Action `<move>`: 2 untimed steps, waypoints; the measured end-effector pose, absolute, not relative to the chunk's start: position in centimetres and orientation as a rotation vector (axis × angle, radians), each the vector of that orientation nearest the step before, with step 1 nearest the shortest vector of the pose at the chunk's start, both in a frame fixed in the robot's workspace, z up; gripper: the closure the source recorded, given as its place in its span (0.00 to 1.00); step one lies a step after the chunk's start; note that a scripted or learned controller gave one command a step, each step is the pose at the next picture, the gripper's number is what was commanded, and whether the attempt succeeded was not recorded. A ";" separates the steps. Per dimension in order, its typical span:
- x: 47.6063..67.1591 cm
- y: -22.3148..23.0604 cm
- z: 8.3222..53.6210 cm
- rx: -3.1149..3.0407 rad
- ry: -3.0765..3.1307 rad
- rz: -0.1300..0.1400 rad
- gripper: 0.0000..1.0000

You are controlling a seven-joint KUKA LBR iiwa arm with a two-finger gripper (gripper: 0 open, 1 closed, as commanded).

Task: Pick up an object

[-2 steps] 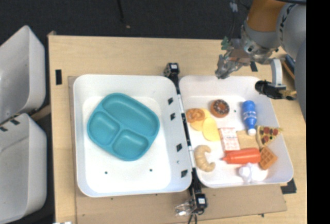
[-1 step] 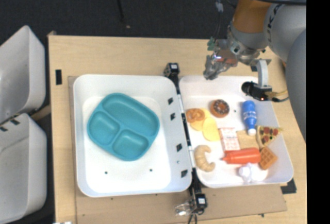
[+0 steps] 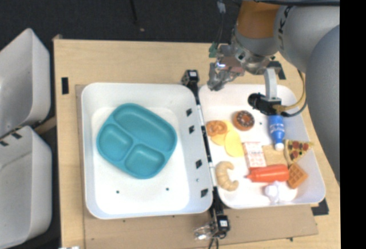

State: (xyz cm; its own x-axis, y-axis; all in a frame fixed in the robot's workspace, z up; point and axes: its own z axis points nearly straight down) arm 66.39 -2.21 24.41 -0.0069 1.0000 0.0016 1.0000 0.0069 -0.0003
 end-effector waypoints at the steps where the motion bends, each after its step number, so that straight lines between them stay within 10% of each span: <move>1: 66.3 -0.1 23.0 -2.217 -2.225 0.003 1.00; 2: 66.2 -0.8 23.8 -2.222 -2.222 0.000 1.00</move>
